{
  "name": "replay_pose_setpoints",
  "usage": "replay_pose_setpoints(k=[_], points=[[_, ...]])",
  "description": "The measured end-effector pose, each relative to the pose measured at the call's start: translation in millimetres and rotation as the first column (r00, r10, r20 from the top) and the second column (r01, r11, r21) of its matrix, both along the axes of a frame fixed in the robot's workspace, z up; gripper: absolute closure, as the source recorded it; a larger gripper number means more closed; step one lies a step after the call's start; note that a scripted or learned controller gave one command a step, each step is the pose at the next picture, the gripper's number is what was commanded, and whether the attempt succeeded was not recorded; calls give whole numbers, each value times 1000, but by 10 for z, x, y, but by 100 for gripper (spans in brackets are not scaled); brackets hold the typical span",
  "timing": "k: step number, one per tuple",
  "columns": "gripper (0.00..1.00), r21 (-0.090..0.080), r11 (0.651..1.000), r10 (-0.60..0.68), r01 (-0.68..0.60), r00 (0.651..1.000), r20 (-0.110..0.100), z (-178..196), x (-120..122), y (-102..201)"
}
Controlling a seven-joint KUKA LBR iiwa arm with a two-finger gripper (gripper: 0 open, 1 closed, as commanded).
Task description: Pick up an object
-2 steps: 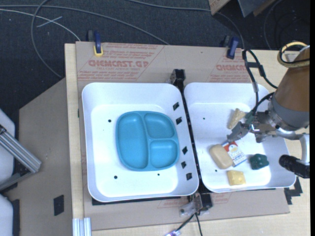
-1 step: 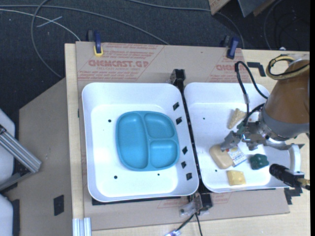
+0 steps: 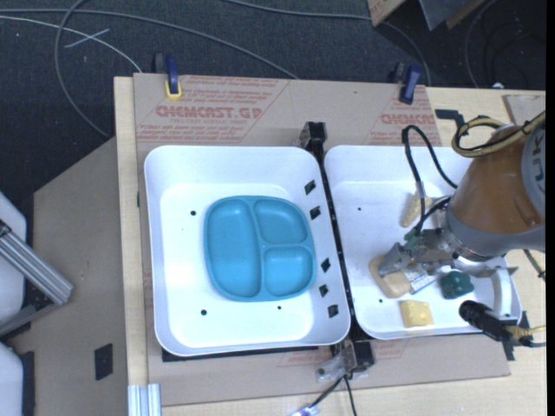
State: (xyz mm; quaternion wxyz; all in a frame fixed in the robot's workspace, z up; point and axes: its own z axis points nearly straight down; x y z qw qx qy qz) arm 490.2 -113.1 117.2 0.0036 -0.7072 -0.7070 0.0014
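Sitting in the right bin [image 3: 373, 323], down toward its near end: a pale tan chunk [image 3: 392, 282], a yellow block [image 3: 417, 313] just beside it closer to the near rim, a dark green piece [image 3: 454, 283] off to the right, and a cream-coloured bit [image 3: 414, 208] farther back, well apart from the rest. Hovering right over the tan chunk, or maybe touching it, the gripper [image 3: 408, 263], low in the bin with some white and blue scrap under it. Can't tell if the claw is open or closed, too much clutter and blur there, and can't tell if anything is actually between the tips. Reaching in from the right, the grey arm [image 3: 494, 202] with its orange band, a black cable [image 3: 422, 167] looping over the bin's far side. Over in the left bin [image 3: 165, 258], lying flat near the middle, a blue divided plate [image 3: 260, 247] with three compartments. Running between the two bins, a row of black clips [image 3: 319, 232]. Underneath it all, a brown cardboard sheet [image 3: 208, 109] with red print, pinned at the far edge by blue clamps [image 3: 173, 76]. Beyond that, dark carpet [image 3: 78, 76] with loose grey cables.
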Motion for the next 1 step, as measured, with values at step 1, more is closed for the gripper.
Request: replay_pose_setpoints(k=[1], points=[[100,-1,1000,-1,1,1000,7,134,16,-3]])
